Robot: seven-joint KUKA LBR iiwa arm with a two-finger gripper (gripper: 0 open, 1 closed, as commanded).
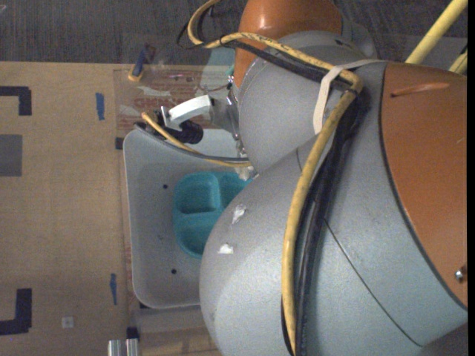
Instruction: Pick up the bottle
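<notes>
My grey arm with its orange bands reaches in from the right and covers most of the view. My gripper (238, 145) sits low over the upper part of a white bin (145, 221), largely hidden behind the wrist. A turquoise divided container (197, 205) lies in the bin just below the gripper, partly covered by the arm's elbow. The arm hides the right side of this bin and whatever lies there.
A tan bench surface (59, 199) stretches to the left of the bin, with black corner marks (18, 99) and blue tape strips (99, 107). A clear taped sheet (167, 87) lies beyond the bin's upper edge.
</notes>
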